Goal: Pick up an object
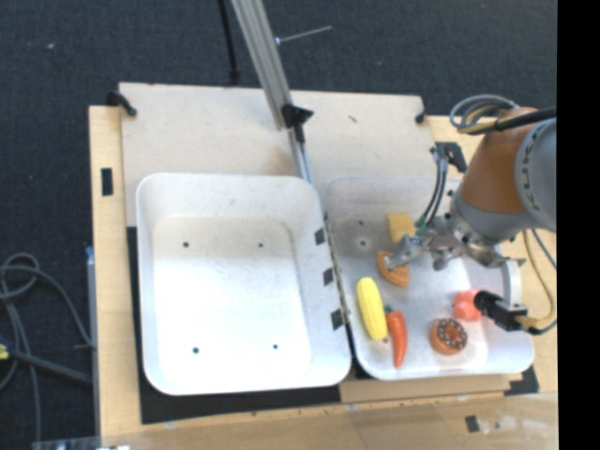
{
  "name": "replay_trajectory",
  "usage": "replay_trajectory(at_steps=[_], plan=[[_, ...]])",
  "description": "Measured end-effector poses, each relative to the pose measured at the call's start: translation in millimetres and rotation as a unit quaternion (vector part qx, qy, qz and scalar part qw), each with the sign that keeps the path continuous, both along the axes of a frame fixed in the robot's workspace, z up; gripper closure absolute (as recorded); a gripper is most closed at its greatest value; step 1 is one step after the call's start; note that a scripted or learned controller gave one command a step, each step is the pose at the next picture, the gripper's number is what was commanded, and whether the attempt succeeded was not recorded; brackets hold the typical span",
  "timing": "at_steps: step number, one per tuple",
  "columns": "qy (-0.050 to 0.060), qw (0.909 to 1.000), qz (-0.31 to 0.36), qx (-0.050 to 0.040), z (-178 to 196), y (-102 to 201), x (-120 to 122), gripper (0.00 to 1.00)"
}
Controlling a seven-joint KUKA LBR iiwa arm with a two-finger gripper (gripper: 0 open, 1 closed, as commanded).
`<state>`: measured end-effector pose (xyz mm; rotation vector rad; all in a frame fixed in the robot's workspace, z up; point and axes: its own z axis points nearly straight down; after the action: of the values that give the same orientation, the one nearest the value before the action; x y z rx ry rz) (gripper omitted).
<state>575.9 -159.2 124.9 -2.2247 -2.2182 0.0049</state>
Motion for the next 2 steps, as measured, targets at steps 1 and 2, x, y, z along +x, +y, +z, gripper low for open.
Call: replay_trajectory(at_steps=[1,2], plan=[[-0.003,1.0,-0.003,0.0003,13.9,-0.8,1.6,1.0],[-0.005,1.0,-0.001,-0.0004,72.5,-12.0,3.6,1.0]])
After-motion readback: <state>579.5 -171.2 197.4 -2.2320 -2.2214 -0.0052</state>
